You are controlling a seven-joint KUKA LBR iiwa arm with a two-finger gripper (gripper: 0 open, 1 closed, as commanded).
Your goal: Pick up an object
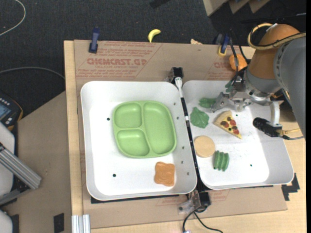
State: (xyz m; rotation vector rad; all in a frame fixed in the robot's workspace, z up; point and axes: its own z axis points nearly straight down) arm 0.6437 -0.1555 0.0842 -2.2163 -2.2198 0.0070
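My gripper (232, 100) hangs low over the far part of the right bin (272, 171), reaching in from the right. Just below it lies a toy pizza slice (228, 124), and a small green leafy piece (208, 102) sits at its left, close to it. A larger green leafy piece (199, 117) lies beside the bin's left wall. A round tan cookie (204, 146) and a green ribbed vegetable (221, 160) rest nearer the front. I see nothing lifted off the bin floor.
The left bin (97, 130) holds a green divided plate (144, 128) and an orange toy piece (165, 173) at its front right. A black divider clip (177, 75) sits between the bins at the back. A black cylinder (265, 126) on the arm juts over the right bin.
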